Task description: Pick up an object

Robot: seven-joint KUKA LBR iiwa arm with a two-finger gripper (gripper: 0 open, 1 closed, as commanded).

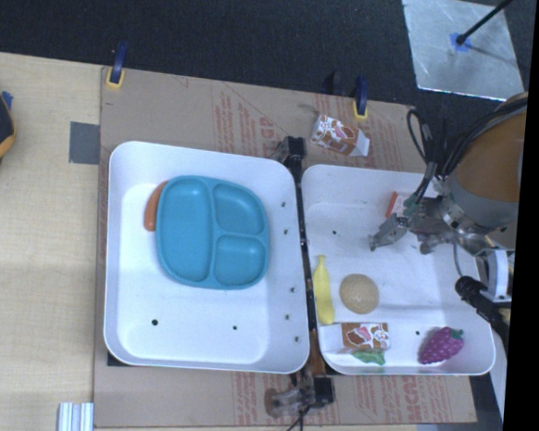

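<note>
While the arm reaches in from three o'clock, its gripper (405,236) hangs over the right bin (346,193) toward that bin's one o'clock; its fingers stand apart with nothing between them. Below it, a round tan piece (359,293) lies at the bin's centre, a yellow banana (323,289) at nine o'clock, and purple grapes (440,345) at five o'clock. A blue divided plate (214,233) rests in the left bin (130,329).

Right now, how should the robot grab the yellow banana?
Probably across its middle, coming straight down. The banana lies flat and long beside the right bin's left wall, so the fingers should close across its narrow width, with one finger slipping between banana and wall.
</note>
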